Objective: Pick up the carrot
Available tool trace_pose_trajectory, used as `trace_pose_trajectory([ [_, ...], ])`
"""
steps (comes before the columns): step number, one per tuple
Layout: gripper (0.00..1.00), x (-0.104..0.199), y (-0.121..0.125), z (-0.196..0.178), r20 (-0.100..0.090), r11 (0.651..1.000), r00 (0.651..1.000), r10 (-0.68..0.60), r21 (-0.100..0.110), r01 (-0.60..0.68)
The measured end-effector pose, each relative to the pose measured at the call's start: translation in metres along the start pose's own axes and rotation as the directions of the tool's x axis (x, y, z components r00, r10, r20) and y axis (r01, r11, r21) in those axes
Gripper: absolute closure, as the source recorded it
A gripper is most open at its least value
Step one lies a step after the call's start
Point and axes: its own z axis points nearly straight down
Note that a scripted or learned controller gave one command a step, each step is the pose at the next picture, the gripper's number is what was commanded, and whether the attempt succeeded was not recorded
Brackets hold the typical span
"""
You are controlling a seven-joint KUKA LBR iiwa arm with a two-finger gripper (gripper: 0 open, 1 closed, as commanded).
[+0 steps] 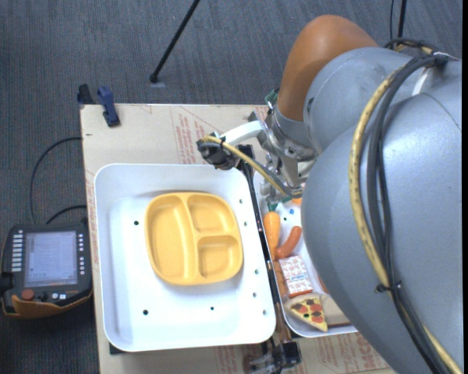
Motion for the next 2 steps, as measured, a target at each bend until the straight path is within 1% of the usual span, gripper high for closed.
trace_pose_trajectory([
  [1, 0.0, -0.001, 0.001, 0.0, 0.002, 1.0, 1.0, 0.002, -0.001, -0.002],
  [2, 0.0, -0.085, -0.033, 0.054, 0.006, 0.993, 0.993, -0.121, 0.0, 0.121],
])
